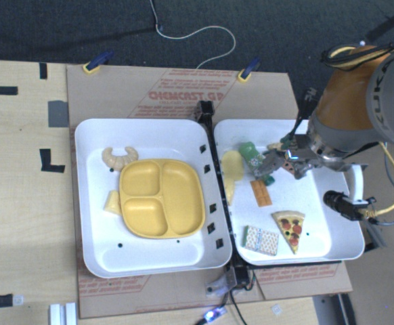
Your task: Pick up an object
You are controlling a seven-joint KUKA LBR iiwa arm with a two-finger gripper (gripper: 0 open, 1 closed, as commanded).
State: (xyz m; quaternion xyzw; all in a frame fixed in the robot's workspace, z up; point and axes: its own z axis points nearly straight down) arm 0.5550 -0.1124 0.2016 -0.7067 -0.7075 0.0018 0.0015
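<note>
Wooden bench [21,202], cardboard sheet [183,93] on it, two white bins [92,202] side by side

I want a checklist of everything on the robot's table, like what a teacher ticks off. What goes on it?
Surface: two white bins, left bin and right bin, on cardboard.
Job's things, right bin: pizza slice toy, patterned square pouch, orange stick, green toy, pale yellow piece by the divider.
Clutter, left bin: yellow divided plate, tan curved toy above it, yellow wedge at its left.
Gripper: gripper low in the right bin beside the green toy; nothing seen held.
Cables: white cable looping behind the bins.
Surroundings: dark carpet, wooden bench with black marks.
</note>
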